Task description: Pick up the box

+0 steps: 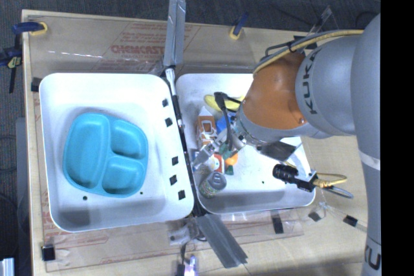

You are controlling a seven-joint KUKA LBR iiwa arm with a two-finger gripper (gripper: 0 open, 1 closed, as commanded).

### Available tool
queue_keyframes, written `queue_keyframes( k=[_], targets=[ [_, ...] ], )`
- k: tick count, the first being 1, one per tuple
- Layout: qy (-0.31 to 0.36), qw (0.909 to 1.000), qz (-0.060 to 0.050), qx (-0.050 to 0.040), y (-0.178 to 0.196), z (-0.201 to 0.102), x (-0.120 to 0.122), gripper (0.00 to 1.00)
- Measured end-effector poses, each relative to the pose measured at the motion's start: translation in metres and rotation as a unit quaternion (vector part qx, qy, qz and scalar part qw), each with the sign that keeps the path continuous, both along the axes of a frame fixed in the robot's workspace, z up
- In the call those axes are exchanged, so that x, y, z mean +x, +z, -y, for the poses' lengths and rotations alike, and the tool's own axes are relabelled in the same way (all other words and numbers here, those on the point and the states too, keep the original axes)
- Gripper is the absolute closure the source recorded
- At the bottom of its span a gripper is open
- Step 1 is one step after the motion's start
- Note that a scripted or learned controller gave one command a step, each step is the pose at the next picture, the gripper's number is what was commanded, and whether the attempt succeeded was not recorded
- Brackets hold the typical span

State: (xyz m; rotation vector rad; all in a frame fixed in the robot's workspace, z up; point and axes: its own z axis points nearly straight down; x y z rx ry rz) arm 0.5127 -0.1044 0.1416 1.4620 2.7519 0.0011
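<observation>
Down low in the right bin (278,200), the gripper (217,152), finger spread indiscernible, crowds the box (207,129) near the bin's left wall amid clutter; risk: the fingers snag neighbouring items or shove the box against that wall.

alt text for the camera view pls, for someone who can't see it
A grey robot arm with an orange band reaches from the right into the right white bin, its tool low among a clutter of small items. The left white bin holds a blue divided tray.
</observation>
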Motion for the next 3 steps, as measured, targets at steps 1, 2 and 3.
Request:
queue_keyframes(
  k=[1,2,3],
  targets=[
    [0.058,0.9982,0.01,-0.008,-0.036,0.011,-0.019,0.0],
    [0.062,0.998,0.003,-0.0031,-0.03,0.007,-0.022,1.0],
    [0.135,0.9908,-0.007,-0.0007,-0.045,-0.002,-0.033,1.0]
  ],
)
